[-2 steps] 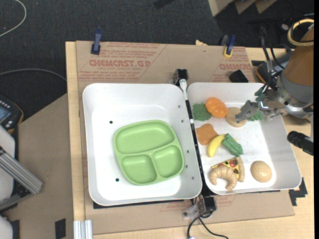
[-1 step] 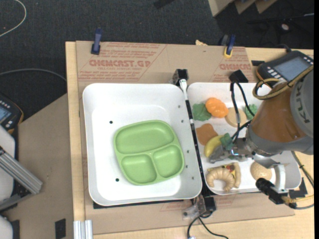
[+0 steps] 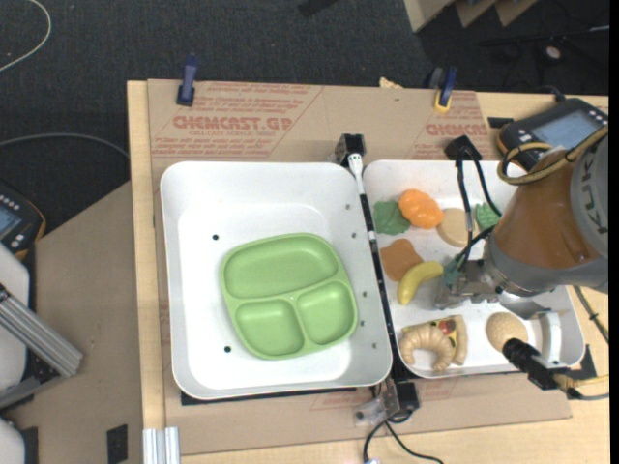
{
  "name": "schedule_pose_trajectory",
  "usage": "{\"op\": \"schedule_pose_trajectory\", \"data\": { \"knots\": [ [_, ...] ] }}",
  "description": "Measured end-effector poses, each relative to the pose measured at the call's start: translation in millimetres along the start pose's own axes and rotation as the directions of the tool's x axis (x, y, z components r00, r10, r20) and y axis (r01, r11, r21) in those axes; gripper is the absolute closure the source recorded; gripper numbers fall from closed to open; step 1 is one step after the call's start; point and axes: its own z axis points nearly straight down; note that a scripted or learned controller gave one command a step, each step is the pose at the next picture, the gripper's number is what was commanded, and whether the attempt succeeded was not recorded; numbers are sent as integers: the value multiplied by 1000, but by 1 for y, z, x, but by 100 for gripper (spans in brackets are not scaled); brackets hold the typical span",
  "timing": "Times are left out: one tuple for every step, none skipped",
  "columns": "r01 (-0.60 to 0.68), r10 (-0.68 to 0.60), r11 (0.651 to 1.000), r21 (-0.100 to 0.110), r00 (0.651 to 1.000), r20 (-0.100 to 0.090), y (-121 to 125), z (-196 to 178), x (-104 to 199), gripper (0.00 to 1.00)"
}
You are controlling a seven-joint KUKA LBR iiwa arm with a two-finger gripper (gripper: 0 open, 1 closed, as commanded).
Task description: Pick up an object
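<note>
My gripper (image 3: pixel 453 286) reaches down into the right bin (image 3: pixel 571 346), just right of a yellow banana (image 3: pixel 418 280). Around it lie an orange fruit (image 3: pixel 420 208), a green leafy piece (image 3: pixel 390 217), an orange-brown slab (image 3: pixel 399 256), a pale round piece (image 3: pixel 452 227), a croissant (image 3: pixel 432 344) and a beige roll (image 3: pixel 505 331). The fingers are hidden among the wrist hardware, and nothing shows between them.
The left bin (image 3: pixel 193 259) holds a green three-compartment plate (image 3: pixel 288 294). A ridge with black clips (image 3: pixel 366 230) divides the two bins. Black cables (image 3: pixel 469 187) hang over the right bin. The arm's orange band (image 3: pixel 542 222) covers that bin's right side.
</note>
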Motion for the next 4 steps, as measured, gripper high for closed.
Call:
{"op": "schedule_pose_trajectory", "data": {
  "knots": [
    [10, -10, 1000, -6, 1000, -3, 9, -95, 70, 100],
    [11, -11, 1000, -3, 1000, -5, 83, -90, 140, 100],
    [1, -1, 1000, -6, 1000, -3, 42, -194, 119, 100],
    [13, -13, 1000, -5, 1000, -6, 15, -268, 209, 100]
  ]
}}
